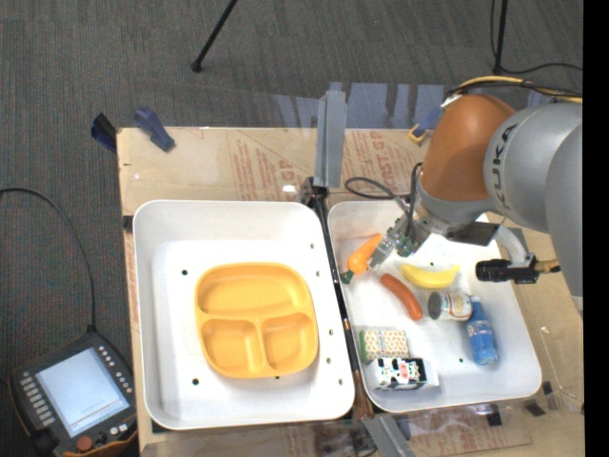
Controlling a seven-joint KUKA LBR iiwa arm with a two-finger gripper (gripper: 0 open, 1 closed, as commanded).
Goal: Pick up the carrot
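The claw [393,248], its state impossible to tell, hovers touching the carrot [363,254] right of frame centre, which lies unlifted.

1 fixed camera above the bench [238,165], slanting down on 2 white bins [152,255].

The letters "KUKA" are showing in dark print on the grey arm [533,174], running down its side near the orange band. Red printing is lying across the brown cardboard [252,165] that is covering the counter behind the two bins, but it is appearing mirrored and too faint to read. The small box [402,373] and the bottle [481,336] are carrying labels that are too small to read.
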